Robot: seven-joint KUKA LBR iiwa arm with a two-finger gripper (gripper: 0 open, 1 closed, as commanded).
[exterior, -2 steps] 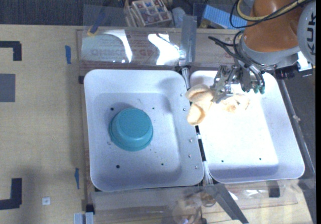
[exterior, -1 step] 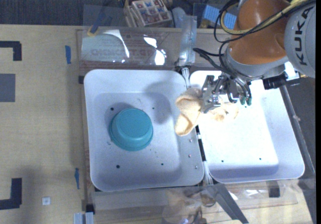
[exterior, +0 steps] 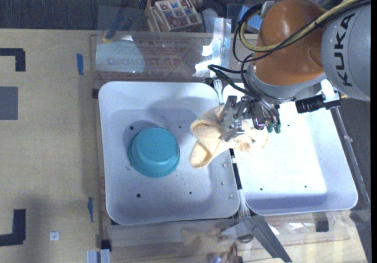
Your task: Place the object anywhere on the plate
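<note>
Lying in left bin [exterior: 112, 155], blue plate [exterior: 154, 151], yellow cloth [exterior: 211, 136]

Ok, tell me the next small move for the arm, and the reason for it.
Probably carry the yellow cloth further left, toward the blue plate. The cloth hangs at the gripper and drapes across the divide between the left bin and the right bin, while the plate sits apart from it in the left bin. Whether the grip is firm cannot be judged here.
</note>
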